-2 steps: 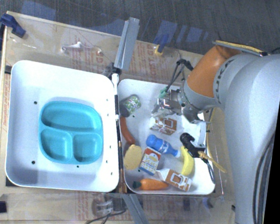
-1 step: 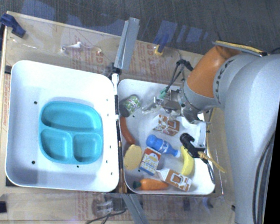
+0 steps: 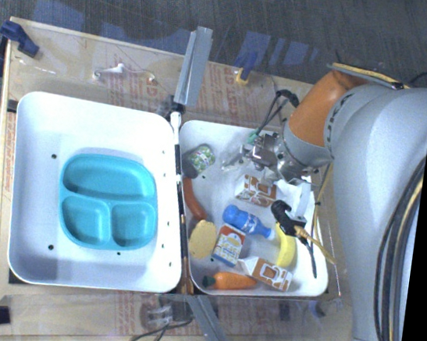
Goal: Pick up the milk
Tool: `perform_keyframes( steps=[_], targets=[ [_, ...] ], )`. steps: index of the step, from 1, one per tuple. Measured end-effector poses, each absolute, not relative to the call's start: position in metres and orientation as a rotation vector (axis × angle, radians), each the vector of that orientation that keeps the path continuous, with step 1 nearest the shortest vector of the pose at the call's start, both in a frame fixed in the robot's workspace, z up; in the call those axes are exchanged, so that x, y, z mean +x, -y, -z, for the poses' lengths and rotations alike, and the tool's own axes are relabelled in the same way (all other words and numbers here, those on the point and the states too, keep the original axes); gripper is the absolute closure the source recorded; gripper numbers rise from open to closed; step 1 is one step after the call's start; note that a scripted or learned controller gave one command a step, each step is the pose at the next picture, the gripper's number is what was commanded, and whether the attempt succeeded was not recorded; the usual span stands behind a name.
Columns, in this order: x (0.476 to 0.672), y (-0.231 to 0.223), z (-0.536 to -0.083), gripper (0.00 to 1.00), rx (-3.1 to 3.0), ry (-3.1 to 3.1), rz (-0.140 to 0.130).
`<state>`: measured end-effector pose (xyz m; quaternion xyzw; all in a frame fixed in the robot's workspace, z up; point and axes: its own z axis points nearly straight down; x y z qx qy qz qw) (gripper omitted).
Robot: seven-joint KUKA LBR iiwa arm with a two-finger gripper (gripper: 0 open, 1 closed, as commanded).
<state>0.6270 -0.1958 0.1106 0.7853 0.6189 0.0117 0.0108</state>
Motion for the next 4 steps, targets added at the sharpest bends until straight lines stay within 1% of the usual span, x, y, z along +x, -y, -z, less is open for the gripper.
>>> perform_keyframes(
  steps=[1,2,3,4],
  targets=[
    [0.606,0.199,-0.115,0.00,2.408,-1.990,-0.022],
    [0.618,0.204,-0.111,0.00,2.355,-2.029,-0.029],
    [0.604,0.206,-0.111,0.00,2.479,-1.878,-0.040],
    [0.606,0.206,-0.111,0.00,2.463,-1.900,-0.035]
  ],
)
